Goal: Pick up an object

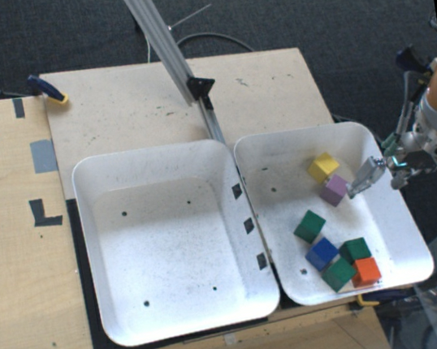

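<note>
camera view has my claw (pixel 365 179) over the right bin (pixel 390 220) beside the purple cube (pixel 335 190), its spread i cannot tell, pale bench (pixel 133 101) on dark carpet (pixel 31 31).

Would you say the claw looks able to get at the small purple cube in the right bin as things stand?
Probably yes: the claw sits just right of the small purple cube, with nothing between them; the yellow cube lies close behind it.
</note>
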Motion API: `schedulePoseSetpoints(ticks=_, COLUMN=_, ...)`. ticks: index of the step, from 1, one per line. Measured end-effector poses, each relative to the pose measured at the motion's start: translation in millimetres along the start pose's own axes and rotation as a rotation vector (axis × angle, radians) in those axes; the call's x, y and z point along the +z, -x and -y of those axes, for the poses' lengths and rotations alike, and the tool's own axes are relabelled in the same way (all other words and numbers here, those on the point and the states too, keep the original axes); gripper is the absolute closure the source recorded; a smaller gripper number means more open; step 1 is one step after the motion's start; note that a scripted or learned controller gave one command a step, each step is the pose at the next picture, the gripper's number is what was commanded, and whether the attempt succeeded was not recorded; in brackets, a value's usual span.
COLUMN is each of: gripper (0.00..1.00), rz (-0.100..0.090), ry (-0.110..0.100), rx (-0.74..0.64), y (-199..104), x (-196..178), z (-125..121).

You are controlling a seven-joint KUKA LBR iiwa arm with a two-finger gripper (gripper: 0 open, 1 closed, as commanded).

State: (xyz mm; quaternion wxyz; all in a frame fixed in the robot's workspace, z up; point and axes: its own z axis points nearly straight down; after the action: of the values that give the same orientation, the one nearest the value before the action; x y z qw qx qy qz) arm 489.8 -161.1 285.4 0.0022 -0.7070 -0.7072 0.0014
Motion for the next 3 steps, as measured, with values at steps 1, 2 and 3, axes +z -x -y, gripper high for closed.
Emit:
schedulePoseSetpoints(ticks=1, gripper=0.00, rz=0.001, ry=0.005, rx=-0.001, y=0, x=-2, z=-1)
schedulePoseSetpoints(ticks=2, gripper=0.00, rz=0.000, ry=-0.001, rx=-0.001, y=-6, x=43, z=-3)
schedulePoseSetpoints(ticks=3, gripper=0.00, rz=-0.001, ry=-0.003, rx=0.000, y=-11, x=104, z=4)
